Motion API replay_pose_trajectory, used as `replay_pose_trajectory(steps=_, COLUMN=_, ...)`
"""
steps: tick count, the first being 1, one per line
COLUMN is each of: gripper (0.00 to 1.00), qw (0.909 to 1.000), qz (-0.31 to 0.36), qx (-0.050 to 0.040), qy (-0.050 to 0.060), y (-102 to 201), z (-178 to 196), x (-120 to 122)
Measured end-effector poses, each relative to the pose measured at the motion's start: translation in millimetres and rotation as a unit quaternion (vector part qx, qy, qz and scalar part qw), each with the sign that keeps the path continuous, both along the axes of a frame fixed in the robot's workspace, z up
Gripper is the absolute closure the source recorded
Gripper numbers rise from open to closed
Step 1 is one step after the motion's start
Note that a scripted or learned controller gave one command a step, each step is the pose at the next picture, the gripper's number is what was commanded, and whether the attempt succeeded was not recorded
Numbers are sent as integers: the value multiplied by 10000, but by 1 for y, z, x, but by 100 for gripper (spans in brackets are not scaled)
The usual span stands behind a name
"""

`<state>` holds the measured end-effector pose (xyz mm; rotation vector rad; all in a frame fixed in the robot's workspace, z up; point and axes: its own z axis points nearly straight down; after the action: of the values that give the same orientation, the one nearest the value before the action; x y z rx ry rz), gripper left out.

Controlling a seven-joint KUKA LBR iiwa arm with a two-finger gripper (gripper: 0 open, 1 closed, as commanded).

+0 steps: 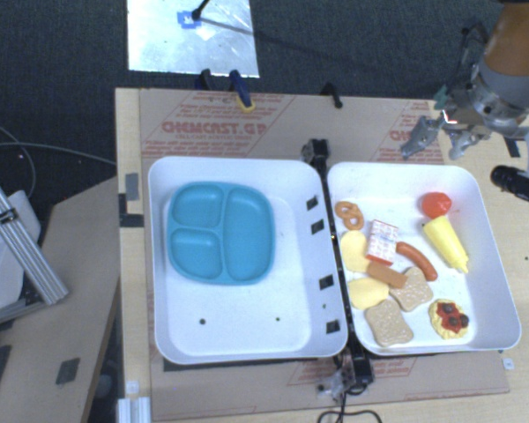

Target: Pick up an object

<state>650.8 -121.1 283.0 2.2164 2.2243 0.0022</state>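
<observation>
Gripper: [439,139] hangs above the back rim of the right bin [489,236], fingers spread apart and holding nothing
Objects: toy food lies in that bin; tomato [436,204] and yellow cone [447,242] nearest the arm, sausage [416,260] and bread slices [398,311] crowded further forward
Left bin: holds a blue plate [220,233]
Risk: in the crowded cluster the fingers could straddle two pieces or nudge one aside; the round tomato may well roll out of a closing pinch

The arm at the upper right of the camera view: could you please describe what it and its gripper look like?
The arm shows an orange-tan band above a rounded silver-grey wrist section. Below that sits the gripper, built of grey metal with two slim, angular fingers. A small reddish spot shows on the gripper body near the wrist. Dark fittings or cables run along the arm's left edge; they are too blurred to tell apart.
</observation>
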Motion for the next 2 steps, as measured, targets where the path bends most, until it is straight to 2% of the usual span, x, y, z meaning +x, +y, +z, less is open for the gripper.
replay_pose_trajectory(steps=1, gripper=0, qw=10000, qz=-26, qx=-9, qy=-4, y=-78, z=-80, x=16)
replay_pose_trajectory(steps=2, gripper=0, qw=10000, qz=-13, qx=3, qy=28, y=-85, z=-205, x=7)
